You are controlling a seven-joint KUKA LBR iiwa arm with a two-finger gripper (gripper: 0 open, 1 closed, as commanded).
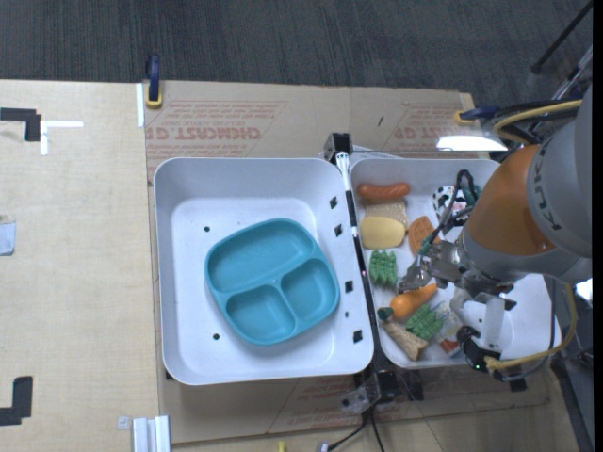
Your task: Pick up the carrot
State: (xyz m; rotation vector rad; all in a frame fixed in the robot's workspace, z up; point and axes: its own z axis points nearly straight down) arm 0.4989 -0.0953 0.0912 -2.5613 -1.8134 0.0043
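Observation:
The carrot is a short orange piece lying in the right bin, near its front left part. My gripper hangs just above and behind the carrot, reaching in from the right below the orange wrist band. Its metal tip sits close over the carrot's upper end. I see nothing lifted off the bin floor.
Around the carrot lie a green leafy piece, a bread wedge, another green piece, a yellow block, an orange slice, a sausage and a black-and-white ball. The left bin holds a blue divided plate.

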